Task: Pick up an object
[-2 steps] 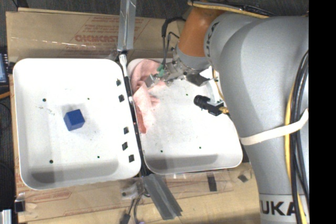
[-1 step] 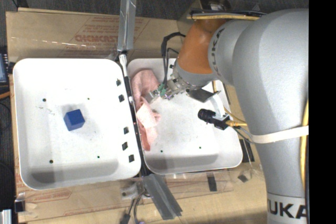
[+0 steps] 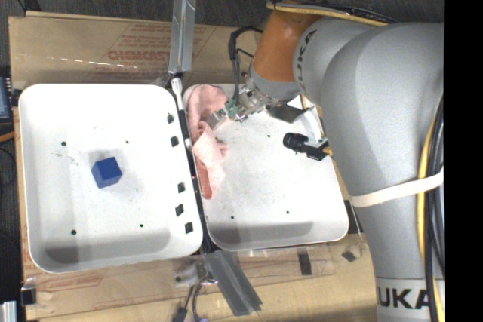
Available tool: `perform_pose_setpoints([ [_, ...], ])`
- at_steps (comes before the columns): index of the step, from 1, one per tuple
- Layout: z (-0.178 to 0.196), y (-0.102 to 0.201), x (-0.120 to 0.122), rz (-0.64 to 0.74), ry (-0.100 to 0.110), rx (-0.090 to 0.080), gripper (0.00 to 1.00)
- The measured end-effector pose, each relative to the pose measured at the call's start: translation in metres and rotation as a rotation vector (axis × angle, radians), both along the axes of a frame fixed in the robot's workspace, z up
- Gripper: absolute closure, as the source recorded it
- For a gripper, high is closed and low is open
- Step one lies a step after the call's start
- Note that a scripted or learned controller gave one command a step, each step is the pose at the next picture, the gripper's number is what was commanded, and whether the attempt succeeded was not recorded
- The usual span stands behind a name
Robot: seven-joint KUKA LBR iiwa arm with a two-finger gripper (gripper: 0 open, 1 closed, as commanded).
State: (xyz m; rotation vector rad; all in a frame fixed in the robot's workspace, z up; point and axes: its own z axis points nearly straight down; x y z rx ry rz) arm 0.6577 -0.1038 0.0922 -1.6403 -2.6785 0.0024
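The scene is lit brightly and evenly from above. The white bins (image 3: 98, 237) are nearly washed out, with soft grey shadows along their near walls. A faint sheen is seen on the arm (image 3: 377, 87). Fine detail is softened throughout by slight blur.

the arm (image 3: 377, 124) is a thick, rounded body in smooth light grey, its casing glossy under the light. an orange band (image 3: 278, 49) rings it above the wrist. thin black cables (image 3: 240, 49) loop beside that band. white letters, partly cut off, read "uka" on a dark patch (image 3: 404, 299) near the base. a pale strap (image 3: 392, 191) crosses the lower casing.
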Motion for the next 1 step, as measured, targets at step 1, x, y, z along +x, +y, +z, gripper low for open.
perform_pose_setpoints([
  [1,0.0003,0.0038,-0.0529,0.095,0.0,-0.002,0.0],
])
